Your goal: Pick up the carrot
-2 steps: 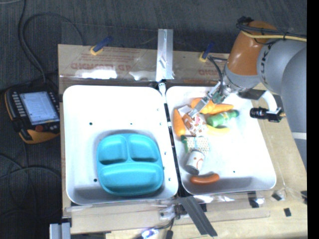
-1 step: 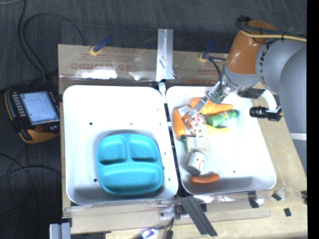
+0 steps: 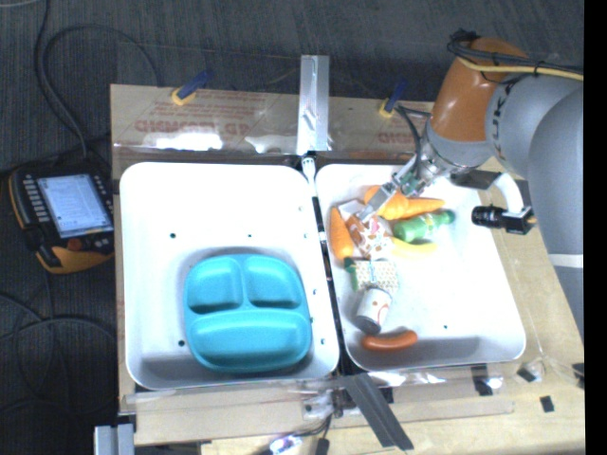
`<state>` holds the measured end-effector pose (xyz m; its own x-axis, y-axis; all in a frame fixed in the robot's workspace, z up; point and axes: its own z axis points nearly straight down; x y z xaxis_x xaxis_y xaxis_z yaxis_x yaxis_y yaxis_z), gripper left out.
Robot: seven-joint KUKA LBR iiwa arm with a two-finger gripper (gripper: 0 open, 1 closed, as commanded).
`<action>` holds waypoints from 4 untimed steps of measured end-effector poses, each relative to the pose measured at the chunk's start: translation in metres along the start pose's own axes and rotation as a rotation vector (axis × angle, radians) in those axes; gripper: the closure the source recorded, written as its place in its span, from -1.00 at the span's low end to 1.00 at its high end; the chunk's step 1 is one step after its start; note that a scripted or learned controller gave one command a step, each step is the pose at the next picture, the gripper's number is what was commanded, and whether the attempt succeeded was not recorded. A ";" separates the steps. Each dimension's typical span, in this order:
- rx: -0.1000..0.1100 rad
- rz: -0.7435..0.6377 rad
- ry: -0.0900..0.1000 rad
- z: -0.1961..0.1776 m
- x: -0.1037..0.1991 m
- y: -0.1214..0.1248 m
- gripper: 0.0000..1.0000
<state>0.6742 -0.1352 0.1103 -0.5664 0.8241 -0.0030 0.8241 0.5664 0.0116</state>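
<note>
The carrot [image 3: 418, 206], orange and tapered, lies in the upper middle of the right bin [image 3: 474, 292], on top of a green vegetable [image 3: 423, 226] and a yellow piece. My gripper [image 3: 373, 204] reaches down and to the left from the orange-banded wrist [image 3: 465, 102]. Its tip is low over the pile, just left of the carrot's thick end and above a small patterned box [image 3: 374, 240]. Nothing is visibly held in it.
A second long orange item [image 3: 339, 236] lies along the right bin's left wall. Below the pile are a green-and-white box [image 3: 373, 273], a can [image 3: 374, 307] and a red sausage [image 3: 389, 340]. The left bin [image 3: 161, 207] holds a blue divided tray [image 3: 248, 313].
</note>
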 end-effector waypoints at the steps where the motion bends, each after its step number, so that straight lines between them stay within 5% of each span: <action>1: 0.006 -0.123 -0.001 0.000 -0.005 -0.002 -1.00; 2: 0.008 -0.122 0.002 -0.013 -0.006 -0.002 1.00; 3: 0.018 0.114 0.009 -0.069 0.075 0.004 1.00; 4: 0.022 0.417 0.005 -0.068 0.105 0.039 1.00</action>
<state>0.6459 -0.0270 0.1781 -0.1845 0.9828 0.0020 0.9828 0.1845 -0.0101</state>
